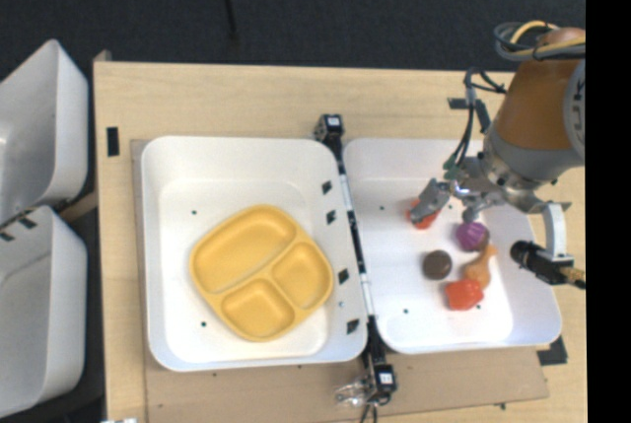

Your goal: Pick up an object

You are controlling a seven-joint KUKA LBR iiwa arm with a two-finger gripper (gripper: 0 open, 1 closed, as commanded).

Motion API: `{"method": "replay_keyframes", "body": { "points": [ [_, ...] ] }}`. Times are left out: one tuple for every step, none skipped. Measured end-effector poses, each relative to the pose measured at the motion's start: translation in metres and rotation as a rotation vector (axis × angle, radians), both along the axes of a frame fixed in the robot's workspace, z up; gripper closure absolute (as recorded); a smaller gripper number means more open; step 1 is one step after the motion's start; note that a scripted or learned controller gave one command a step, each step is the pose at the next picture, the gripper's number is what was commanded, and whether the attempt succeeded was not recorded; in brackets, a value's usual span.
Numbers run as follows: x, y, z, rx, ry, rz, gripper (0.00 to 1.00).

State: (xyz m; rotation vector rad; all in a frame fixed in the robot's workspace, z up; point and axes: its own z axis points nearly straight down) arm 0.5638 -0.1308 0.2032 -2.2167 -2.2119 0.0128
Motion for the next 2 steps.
{"method": "replay_keyframes", "body": {
  "points": [
    [0.003,0.0,0.008,-0.001,-0.013,0.003,0.0],
    [-0.002,-0.003,-0.035,-0.003,-0.01,0.0,0.0]
  ]
}}
